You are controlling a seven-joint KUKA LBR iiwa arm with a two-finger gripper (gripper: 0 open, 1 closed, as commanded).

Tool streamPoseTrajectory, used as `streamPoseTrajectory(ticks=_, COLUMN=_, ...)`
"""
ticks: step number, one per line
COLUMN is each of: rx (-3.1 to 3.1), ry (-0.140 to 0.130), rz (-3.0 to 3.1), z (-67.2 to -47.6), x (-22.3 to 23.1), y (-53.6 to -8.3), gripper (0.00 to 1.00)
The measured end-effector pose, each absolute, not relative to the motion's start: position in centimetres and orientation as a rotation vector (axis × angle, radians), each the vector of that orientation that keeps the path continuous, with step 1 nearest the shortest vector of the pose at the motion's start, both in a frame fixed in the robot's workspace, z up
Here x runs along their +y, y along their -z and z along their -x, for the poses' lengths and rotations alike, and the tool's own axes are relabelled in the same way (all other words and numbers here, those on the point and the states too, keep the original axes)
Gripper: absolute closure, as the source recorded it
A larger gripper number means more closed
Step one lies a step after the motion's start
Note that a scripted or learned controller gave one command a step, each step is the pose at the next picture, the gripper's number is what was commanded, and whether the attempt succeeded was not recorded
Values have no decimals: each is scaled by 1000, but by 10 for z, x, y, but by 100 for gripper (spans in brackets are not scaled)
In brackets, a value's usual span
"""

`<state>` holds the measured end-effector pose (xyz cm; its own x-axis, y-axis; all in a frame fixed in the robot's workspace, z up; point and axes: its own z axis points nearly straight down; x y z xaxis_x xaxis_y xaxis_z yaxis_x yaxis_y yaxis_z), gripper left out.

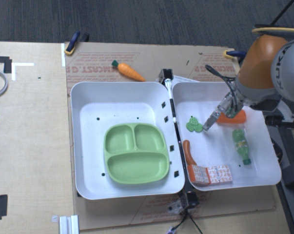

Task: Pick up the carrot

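Carrot [129,71]: on the cardboard outside both bins, just past the left bin [88,101] at its far rim.
My gripper [211,122]: low in the right bin [264,174], grip state I cannot tell.
Bearing: carrot lies toward ten o'clock from my gripper, well apart.
Long axis: runs ten to four o'clock, leafy end at ten.

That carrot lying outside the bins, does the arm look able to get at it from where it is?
Probably yes. The carrot lies uncovered on the cardboard behind the left bin, nothing on top of it. The gripper is down in the right bin, so it must lift out first.
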<state>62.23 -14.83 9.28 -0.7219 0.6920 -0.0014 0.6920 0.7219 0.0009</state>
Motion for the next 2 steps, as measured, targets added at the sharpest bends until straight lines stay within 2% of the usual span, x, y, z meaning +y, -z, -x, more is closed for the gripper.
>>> streamPoseTrajectory(ticks=1, rx=2855, ry=0, rz=-1303, z=-652, x=-87, y=-193, gripper=0)
streamPoseTrajectory(ticks=2, rx=2854, ry=-1, rz=-1298, z=-653, x=-87, y=-203, gripper=100)
